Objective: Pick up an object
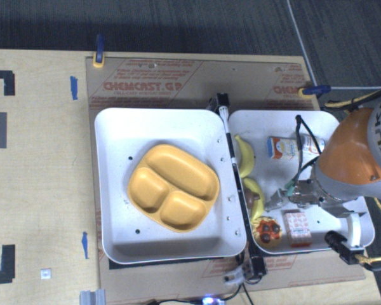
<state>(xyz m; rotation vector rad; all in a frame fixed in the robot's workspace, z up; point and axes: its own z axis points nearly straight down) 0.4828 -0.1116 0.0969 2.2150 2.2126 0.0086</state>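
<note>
Arm (352, 154) above right bin (276, 121); I cannot tell the gripper (286, 196) state, and I fear it nudging the bananas (247, 170) aside.

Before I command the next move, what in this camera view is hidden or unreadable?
- Gripper: small and blurred under the arm; its state is unclear.
- Right bin: the arm covers its right part.
- Small carton and packets: print too small to read.
- Bananas: lower one partly hidden.
</note>
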